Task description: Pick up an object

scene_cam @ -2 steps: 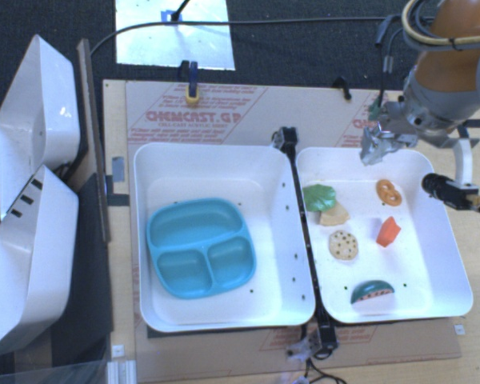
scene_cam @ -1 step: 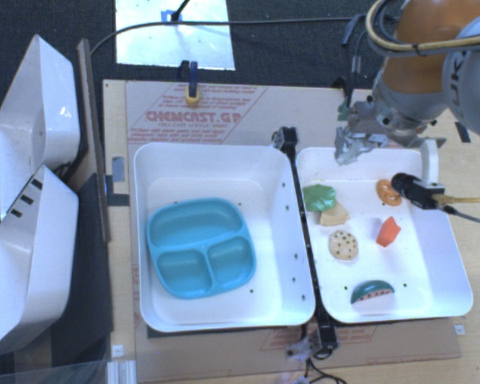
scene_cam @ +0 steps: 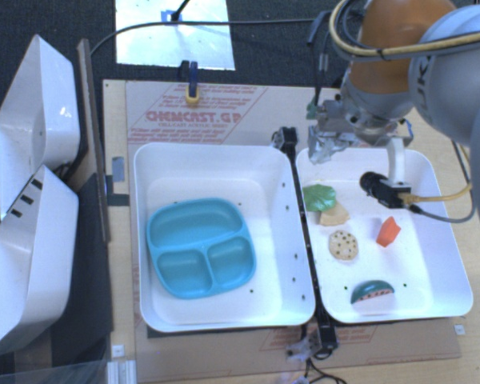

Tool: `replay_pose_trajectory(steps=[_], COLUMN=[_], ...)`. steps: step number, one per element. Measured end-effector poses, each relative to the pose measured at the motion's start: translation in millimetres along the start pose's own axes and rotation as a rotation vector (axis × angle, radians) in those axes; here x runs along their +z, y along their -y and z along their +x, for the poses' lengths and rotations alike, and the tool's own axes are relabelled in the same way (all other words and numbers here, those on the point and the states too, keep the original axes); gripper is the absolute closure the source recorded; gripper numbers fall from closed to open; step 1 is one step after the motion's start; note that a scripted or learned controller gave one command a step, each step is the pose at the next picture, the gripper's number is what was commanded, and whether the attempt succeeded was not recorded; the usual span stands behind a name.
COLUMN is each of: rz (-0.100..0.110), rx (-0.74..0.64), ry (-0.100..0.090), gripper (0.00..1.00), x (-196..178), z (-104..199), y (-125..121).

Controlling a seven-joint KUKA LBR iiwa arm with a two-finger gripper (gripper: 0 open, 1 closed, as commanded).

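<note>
You'll find the jaws (scene_cam: 326, 146) in the upper right of the frame, hanging over the top-left corner of the right bin (scene_cam: 448, 282), and you can see nothing between them, though whether they stand open or closed cannot be told. Below them in that bin lie a green leaf-shaped piece (scene_cam: 319, 196) touching a tan wedge (scene_cam: 334, 214), then a spotted cookie (scene_cam: 343, 245), an orange block (scene_cam: 388, 231) and a watermelon slice (scene_cam: 373, 291) near the frame's lower right. The left bin (scene_cam: 164, 170) holds a blue divided plate (scene_cam: 200, 246).
</note>
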State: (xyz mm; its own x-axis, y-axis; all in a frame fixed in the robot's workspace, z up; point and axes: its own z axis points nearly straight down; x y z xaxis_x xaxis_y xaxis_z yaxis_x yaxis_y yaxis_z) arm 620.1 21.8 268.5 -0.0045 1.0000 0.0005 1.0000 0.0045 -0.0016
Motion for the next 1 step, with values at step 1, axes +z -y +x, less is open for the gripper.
replay_pose_trajectory(steps=[1], rz=[0.002], rx=[0.000], ry=[0.000], gripper=[1.00], x=[28.0], z=[47.5], y=[-3.7])
